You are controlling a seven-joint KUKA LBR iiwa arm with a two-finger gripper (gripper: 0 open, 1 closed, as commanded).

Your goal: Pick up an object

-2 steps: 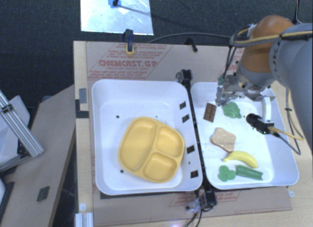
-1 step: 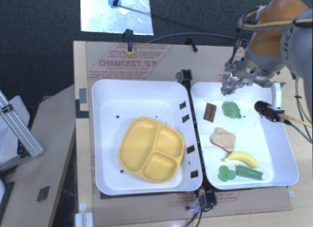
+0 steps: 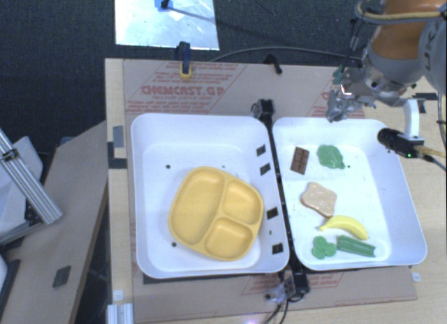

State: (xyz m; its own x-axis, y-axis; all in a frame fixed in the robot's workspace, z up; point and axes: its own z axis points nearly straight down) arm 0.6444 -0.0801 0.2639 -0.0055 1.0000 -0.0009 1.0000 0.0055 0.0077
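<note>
Altogether five foods (image 3: 318,198), one tray (image 3: 216,212)

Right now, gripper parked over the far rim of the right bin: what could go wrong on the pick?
1. The gripper hangs above the right bin's far rim; a straight descent may strike the rim rather than any item.
2. The banana, toast slice, broccoli and green pepper lie close together, so the fingers could nudge a neighbour.
3. The chocolate bar and lettuce leaf look flat, probably hard to grip.
</note>
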